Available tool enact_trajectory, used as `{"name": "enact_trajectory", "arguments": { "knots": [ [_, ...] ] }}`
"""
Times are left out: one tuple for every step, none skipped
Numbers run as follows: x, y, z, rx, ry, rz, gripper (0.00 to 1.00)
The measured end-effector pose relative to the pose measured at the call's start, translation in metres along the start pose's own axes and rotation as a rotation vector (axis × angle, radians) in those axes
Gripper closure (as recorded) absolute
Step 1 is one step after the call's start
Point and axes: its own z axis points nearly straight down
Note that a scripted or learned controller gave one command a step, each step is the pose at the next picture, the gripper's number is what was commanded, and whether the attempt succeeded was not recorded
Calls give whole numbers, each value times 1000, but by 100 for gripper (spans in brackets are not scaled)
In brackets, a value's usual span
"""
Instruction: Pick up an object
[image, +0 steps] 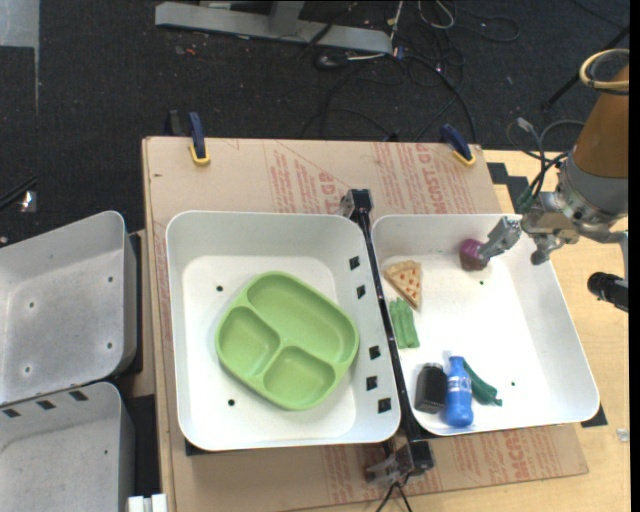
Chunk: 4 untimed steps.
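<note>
The gripper (522, 238) is seen at the far right edge of the right bin (560, 340), carried by the grey arm (600, 160) with its orange band. Its two fingers are spread apart, one (500, 238) reaching down and left, the other (545, 248) pointing down; nothing is held between them. The tip of the left finger appears to touch a small purple object (472, 252) lying on the bin floor near the back wall — whether it truly makes contact cannot be told from this angle.

Further into the right bin, a pizza-slice toy (406, 282) is found close to the divider between the bins, and just below it a green strip (403, 323) is laid along that same side. Toward the front edge, a blue bottle (458, 392) is set beside a black block (431, 388), the two touching or nearly so, and a dark green piece (482, 386) is tucked against the bottle's right side.

The left bin (200, 250) is occupied by a green divided plate (287, 340) — three compartments, lying flat. Both bins are borne on a cardboard-covered bench (300, 170).
</note>
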Motion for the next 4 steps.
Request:
{"name": "enact_trajectory", "arguments": {
  "knots": [
    [1,3,-9,-13,-2,-3,0],
    [4,11,36,-12,-3,-6,0],
    [2,12,79,-12,-3,-2,0],
    [3,12,130,-11,-2,-2,0]
  ]
}}
